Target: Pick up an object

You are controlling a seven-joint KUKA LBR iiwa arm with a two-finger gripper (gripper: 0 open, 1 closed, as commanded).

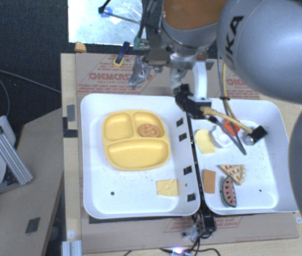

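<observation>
- The grey arm [268, 41] takes up the upper right, with an orange band [188, 4] above its wrist. Dark letters on its casing look like "KA" (the rest curves out of sight).
- A cardboard sheet [103, 76] lies on the surface under both bins. Its red print is too blurred to read with certainty.
- The left bin [89, 159] and the right bin [268, 188] stand side by side, touching.
- A yellow divided plate [135, 153] lies in the left bin, with a brown pretzel [149, 130] in its far right compartment.
- The gripper [139, 76] hangs over the cardboard just beyond the left bin's far rim, apart from every object in the bins. I cannot tell whether it is released or clenched.
- The right bin holds a watermelon slice [229, 192] at the near side, touching a triangular wedge [232, 172]. A brown cracker [209, 181] lies just beside them, a pale yellow piece [204, 142] farther back, and an orange-handled tool [231, 126] near the far rim.
- A yellow cheese square [167, 187] lies in the left bin, near the divide.
</observation>
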